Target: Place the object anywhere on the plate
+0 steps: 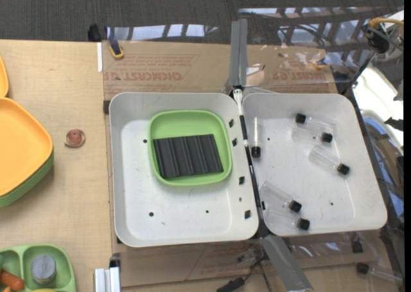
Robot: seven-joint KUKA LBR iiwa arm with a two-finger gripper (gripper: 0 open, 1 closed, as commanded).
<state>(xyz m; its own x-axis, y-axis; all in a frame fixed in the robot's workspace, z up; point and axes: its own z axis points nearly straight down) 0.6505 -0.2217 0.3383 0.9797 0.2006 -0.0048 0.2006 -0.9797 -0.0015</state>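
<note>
2 shallow white bins sit side by side on the wooden surface [58, 233]. The left bin [128, 214] holds a green plate [187, 122] carrying a dark ribbed rectangular pad [187, 156]. The right bin [366, 207] holds 5 clear tubes with black caps [331, 161], scattered apart. Left of the bins: stacked orange plates [22, 146], a small reddish disc [75, 137], and a green divided tray [32, 270] at the near edge.
</note>
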